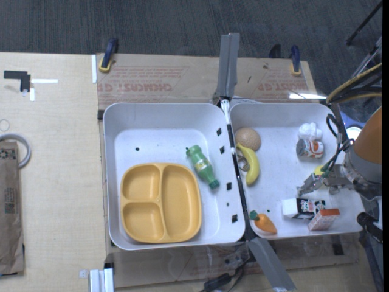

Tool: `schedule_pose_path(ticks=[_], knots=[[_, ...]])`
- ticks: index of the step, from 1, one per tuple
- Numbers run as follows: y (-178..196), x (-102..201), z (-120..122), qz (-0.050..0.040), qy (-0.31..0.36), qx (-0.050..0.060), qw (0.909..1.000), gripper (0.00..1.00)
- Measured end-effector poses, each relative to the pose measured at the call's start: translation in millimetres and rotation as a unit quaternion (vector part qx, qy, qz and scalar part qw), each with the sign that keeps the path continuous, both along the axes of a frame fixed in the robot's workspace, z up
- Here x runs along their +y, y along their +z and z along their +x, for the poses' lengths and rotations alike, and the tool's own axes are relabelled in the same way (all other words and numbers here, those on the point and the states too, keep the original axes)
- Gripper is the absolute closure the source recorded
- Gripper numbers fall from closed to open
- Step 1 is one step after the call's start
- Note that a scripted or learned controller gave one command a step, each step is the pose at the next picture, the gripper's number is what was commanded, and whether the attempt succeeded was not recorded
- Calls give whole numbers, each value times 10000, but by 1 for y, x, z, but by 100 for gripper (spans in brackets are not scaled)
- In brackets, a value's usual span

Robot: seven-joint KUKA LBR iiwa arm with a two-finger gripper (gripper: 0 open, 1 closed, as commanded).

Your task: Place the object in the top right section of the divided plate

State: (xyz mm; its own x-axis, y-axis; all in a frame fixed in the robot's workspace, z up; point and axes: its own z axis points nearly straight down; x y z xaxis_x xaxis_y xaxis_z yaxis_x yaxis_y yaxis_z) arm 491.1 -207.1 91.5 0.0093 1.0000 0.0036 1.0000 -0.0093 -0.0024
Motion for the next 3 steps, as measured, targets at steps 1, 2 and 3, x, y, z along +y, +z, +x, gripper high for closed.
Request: schedule_pose_path(ticks=[1, 2, 3], knots=[[-2, -5, 26, 35, 376, 17, 9993, 0], [54, -15, -14, -22, 28, -5, 10000, 0], [110, -13, -13, -24, 741, -13, 9972, 0]])
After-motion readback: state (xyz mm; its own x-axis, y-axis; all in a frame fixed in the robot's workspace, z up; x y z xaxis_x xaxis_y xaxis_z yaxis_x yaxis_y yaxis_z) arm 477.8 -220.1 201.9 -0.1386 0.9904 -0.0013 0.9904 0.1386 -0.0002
